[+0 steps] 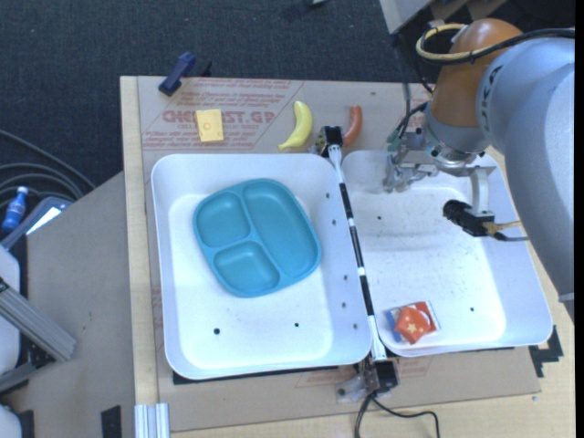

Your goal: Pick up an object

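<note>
Toward one o'clock in the right bin (511,331), gripper (399,179) hovers low, finger spread impossible to tell, nothing visibly held; red-orange packet (412,321) lies at six o'clock, well apart: approach step, next move likely travel toward it.

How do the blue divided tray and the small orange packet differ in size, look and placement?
The blue divided tray is far larger than the small orange packet. The tray is plain blue with three compartments; the packet is orange-red with white marks. The tray lies mid left bin, the packet at the right bin's near-left corner. Both lie flat, untouched.
</note>
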